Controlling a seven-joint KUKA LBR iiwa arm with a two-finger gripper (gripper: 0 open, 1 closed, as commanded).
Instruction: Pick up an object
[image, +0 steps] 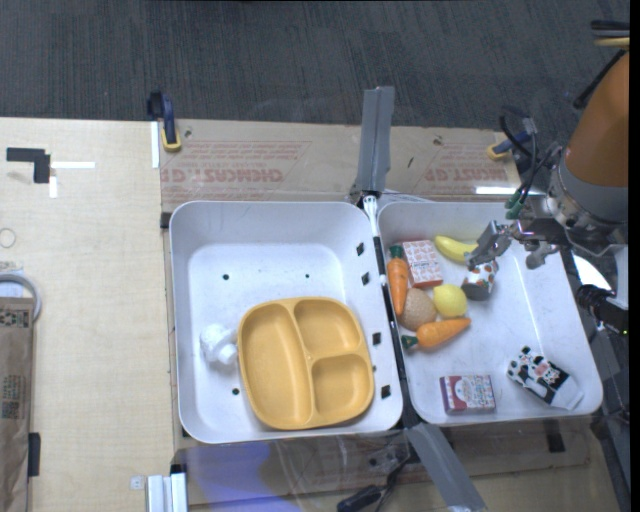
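Your gripper (487, 252) hung over the right bin (560, 330), near its back wall, on the grey arm (600, 150) that reached in from the right with its orange band above the wrist. You could not tell from this slanted view how the hand stood, because the metal tip merged with a small grey-and-red object (478, 285) lying just beneath it.

The things to pick lay clustered at the left side of that smooth, shallow white bin. A curved yellow banana (456, 247) sat close to the tip, just to its left. A boxy red-and-white carton (423, 262) lay beside the banana, touching a tapered orange carrot (398, 285) along the bin's left wall. Below them a rounded yellow lemon (450, 300) rested against a dull brown potato (418, 310), and a second carrot (442, 332) lay slanted under both. Nearer the front lay a flat red box (467, 393), and well apart at the right corner a black-and-white cow-patterned carton (540, 376).

The left bin (200, 250) held a glossy yellow divided plate (305, 360) with three compartments, and a crumpled white lump (217, 345) touched its left rim.
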